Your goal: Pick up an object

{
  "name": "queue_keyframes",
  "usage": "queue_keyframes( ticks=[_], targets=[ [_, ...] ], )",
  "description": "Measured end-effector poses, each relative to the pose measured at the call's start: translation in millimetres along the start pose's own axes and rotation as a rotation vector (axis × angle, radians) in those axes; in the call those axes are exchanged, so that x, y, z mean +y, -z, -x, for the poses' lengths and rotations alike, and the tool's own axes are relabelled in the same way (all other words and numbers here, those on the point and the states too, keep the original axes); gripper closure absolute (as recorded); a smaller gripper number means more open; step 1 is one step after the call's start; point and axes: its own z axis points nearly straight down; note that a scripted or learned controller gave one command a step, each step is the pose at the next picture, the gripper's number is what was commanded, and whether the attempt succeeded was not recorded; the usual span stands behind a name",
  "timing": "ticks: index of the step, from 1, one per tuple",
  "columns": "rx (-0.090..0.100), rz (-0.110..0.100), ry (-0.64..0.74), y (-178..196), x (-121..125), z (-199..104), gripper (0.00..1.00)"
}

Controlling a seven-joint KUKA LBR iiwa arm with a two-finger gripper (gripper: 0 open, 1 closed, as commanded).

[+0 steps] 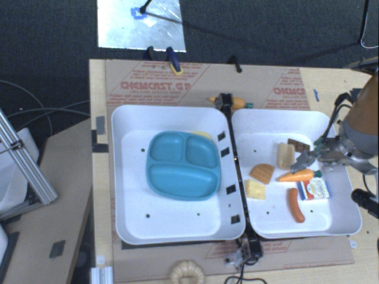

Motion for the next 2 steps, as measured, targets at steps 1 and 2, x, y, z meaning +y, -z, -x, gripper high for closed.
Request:
queue_keyframes(
  ticks=[1,2],
  targets=[
    [-0.003,0.013,0.003,6,3,0,0.0],
    [-0.001,0.008,0.002,-43,2,-10,0.0]
  ],
)
